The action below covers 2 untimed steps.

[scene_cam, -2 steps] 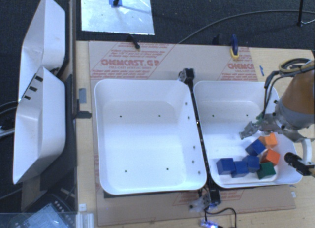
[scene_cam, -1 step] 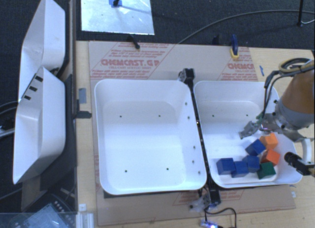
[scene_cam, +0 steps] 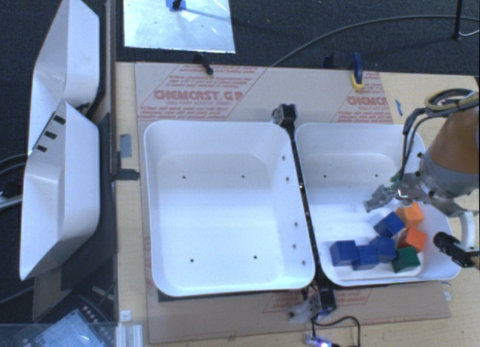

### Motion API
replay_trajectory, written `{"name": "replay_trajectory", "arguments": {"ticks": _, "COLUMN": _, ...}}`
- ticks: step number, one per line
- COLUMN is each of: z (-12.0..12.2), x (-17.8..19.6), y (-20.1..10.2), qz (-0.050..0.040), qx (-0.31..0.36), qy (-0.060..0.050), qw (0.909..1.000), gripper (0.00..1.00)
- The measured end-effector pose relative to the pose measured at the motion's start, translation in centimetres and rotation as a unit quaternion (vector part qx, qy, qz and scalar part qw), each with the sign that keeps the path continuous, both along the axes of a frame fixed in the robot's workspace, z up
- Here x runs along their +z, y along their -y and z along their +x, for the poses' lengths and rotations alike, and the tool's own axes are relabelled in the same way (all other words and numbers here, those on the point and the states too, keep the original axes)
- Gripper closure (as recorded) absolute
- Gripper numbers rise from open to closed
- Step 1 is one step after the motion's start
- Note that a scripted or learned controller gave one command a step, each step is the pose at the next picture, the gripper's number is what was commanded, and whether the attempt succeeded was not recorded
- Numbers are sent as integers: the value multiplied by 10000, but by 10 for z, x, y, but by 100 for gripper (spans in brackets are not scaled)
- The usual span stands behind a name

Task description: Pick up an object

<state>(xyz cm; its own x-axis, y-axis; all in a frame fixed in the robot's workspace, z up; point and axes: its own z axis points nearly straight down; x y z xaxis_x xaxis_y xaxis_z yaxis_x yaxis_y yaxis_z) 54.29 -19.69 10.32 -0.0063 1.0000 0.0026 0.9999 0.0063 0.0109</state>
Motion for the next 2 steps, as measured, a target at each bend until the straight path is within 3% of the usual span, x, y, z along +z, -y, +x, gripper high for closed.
{"name": "replay_trajectory", "arguments": {"ticks": 2, "z": -1, "x": 0, "y": 0, "qz": 0, "qx": 5, "qy": 3, "qw": 10000, "gripper": 0}}
